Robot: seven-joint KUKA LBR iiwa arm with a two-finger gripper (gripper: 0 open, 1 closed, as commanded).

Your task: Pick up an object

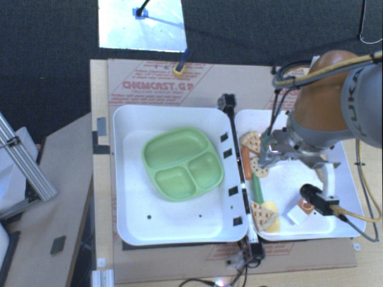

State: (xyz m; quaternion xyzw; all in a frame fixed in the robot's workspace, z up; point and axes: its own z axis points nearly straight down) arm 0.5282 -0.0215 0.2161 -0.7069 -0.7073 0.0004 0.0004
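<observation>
Poised low over the right shallow white plastic bin [347,160], the end effector [267,151] sits at the bin's upper left part, just above a small flat piece of toy pizza [251,141] with a pale crust and red dots; whether it is open or closed on anything I cannot tell, since the wrist hides it. Behind it the grey arm [326,112] with its rounded orange band reaches in from the right, bent down steeply, cables looping around it. Along the bin's left wall lie a slim orange stick [246,162] and a thin green stick [257,188], with another wedge-shaped pizza slice [264,214] near the bottom. In the left white bin [128,220] rests a smooth, glossy pale green three-compartment plastic tray [182,162], all on the cardboard-covered tabletop [158,82].
</observation>
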